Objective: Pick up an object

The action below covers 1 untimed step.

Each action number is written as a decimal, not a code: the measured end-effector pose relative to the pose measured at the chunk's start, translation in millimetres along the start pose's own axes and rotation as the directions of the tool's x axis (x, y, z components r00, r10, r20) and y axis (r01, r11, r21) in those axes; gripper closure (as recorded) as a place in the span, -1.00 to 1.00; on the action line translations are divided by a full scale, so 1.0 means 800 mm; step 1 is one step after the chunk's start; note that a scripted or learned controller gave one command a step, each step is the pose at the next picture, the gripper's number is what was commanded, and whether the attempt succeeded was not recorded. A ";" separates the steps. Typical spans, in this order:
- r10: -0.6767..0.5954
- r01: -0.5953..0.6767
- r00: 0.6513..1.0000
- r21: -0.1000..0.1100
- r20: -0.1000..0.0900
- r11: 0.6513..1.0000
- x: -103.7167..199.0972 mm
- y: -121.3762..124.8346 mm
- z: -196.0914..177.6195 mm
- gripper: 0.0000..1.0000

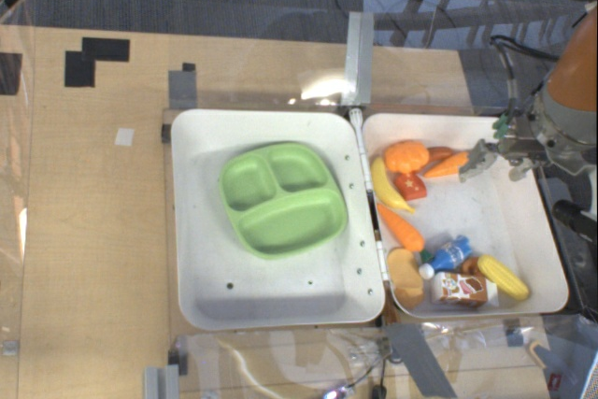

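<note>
Left bin [201, 294]: shallow white plastic, rounded corners, matte. You have one thing in it, a lime-green divided plate [283, 199], smooth moulded plastic, three compartments, sitting slightly turned. Nothing lies on the plate.

Right bin [551, 280]: same white tray, holding a cluster of toy food, all glossy plastic. Along its left wall you see a curved yellow banana [386, 186]. Just beside it are a rounded orange fruit [405, 155], a small red piece [414, 188] under it, and a tapered carrot [446, 165] pointing right. Lower down are a second carrot [402, 227], a tan rounded piece [405, 271], a small blue bottle with a white cap [448, 254], a printed carton [462, 289] and a yellow corn-like piece [502, 277] near the front corner.

Gripper [497, 154]: it hangs at the right bin's upper right, just beside the tip of the upper carrot. Its fingers [477, 161] look spread apart with nothing between them, though at this slant and with the metal parts crowding together you should treat that as probable, not certain.

Progress, as you can judge it: nothing is lifted; every toy rests on the bin floor. The pick is not yet made. Choosing a target, closing on it and raising it all remain. The nearest candidate looks to be the upper carrot, which is slim, tapered and slick, so likely to slip.
</note>
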<state>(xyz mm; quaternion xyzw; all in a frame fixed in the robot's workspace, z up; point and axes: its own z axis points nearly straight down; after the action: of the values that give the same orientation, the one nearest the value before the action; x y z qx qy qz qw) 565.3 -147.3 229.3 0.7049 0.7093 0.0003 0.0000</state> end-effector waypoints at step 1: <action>-0.123 0.123 0.992 -0.004 0.002 0.992 0.017 0.076 0.163 -1.00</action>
<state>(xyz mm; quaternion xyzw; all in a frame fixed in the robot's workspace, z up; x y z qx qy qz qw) 626.0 -133.5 98.8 0.6597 0.7516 0.0012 0.0024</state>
